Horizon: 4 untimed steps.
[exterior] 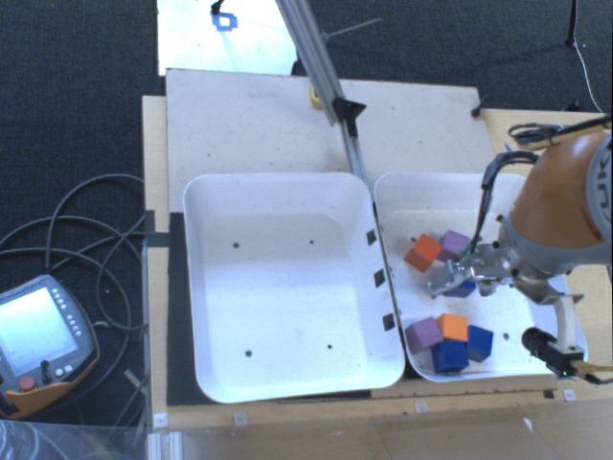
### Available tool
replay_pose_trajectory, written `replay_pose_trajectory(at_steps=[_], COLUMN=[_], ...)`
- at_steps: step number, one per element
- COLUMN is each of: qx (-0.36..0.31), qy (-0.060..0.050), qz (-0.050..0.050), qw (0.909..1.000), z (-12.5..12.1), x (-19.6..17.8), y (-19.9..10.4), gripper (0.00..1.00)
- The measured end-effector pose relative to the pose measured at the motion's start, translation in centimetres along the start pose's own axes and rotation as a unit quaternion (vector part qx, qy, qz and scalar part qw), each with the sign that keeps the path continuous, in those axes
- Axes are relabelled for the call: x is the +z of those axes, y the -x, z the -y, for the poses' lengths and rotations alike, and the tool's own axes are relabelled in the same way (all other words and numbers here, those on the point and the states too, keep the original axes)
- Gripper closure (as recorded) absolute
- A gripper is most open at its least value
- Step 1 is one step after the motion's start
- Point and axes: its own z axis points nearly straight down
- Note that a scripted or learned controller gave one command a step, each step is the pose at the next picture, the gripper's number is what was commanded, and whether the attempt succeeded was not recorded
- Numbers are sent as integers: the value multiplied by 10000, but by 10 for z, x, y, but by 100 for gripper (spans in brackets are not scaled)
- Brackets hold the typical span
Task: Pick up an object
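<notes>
Dark carpet surrounds the tabletop (239, 113), with a teach pendant (38, 338) and loose cables on the floor at the left of the camera view. On it sit two shallow white bins side by side: the left bin (220, 209) and the right bin (402, 199), which holds all the blocks.

You have the arm (565, 204) reaching in from the right, low over the right bin, with the claw (458, 278) down among an upper cluster: an orange block (422, 252) just to its left, a purple block (454, 244) just above it, and a blue block (464, 288) partly hidden at its tip. Whether the claw is wide, narrow or gripping anything, you cannot tell; the metal parts blur into the blocks.

A second cluster lies near the bin's front wall: a purple cube (422, 333), an orange cube (453, 328) and two blue cubes (450, 356).

By my judgement you are at the grasp step, down at the upper cluster. Next calls for closing on one block alone, then lifting straight up without dragging its neighbours along.
</notes>
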Motion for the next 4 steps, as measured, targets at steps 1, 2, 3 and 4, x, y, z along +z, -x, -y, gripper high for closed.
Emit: replay_pose_trajectory(at_steps=[1, 2, 3, 4], qx=[3, -5, -9, -13], qy=[-1, 39, 52, 63], qz=[-1, 7, 13, 15], qw=[10000, 10000, 10000, 10000], z=[8, 5, 2, 0], x=[45, 32, -11, -65], y=[-2, -1, -1, 0], gripper=[0, 100, 100, 100])
